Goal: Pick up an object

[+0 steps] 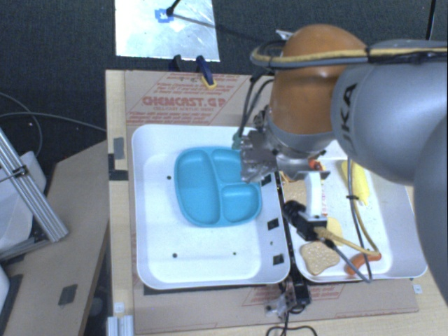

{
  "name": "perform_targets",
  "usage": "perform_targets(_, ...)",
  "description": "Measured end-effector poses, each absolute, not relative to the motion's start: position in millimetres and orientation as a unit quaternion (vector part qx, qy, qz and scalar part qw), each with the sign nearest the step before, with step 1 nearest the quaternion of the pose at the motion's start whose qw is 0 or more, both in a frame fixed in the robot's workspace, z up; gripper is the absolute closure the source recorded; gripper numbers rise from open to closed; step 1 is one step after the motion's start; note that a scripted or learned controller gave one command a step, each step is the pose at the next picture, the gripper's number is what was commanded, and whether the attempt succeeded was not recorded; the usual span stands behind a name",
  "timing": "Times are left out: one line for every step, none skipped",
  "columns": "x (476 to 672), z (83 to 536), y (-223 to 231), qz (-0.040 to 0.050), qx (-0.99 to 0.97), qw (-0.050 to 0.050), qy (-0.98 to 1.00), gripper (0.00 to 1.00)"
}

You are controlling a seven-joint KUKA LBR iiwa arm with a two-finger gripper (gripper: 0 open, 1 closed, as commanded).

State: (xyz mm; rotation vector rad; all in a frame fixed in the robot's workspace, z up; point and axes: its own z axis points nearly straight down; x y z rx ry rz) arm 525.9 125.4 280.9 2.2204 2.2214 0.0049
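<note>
Camera view: arm low over the seam between two bins

Nearest the front edge of the bench, the right bin [399, 257] holds a slice of toast [320, 257] in its near left corner. Just behind the toast lie a yellow wedge [334, 227] and an orange piece [357, 260]. Farther back in that bin lie a white tube with a red band [314, 193] and a yellow corn cob [359, 179].

The left bin [161, 257] carries a blue divided plate [213, 186] near its middle, lying flat, its right side reaching toward the bin's right wall.

Above the seam between the bins hangs the gripper [253, 165], at the plate's far right corner. I cannot tell how wide it stands, nor whether it touches the plate. The arm [392, 110] covers the far right of the bench.
</note>
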Motion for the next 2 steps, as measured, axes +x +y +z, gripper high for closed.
perform_targets(485.8,344,162,0.0040,0.704,0.001,0.710,1.00)
perform_targets(503.4,310,108,-0.0007,0.709,0.001,0.705,1.00)
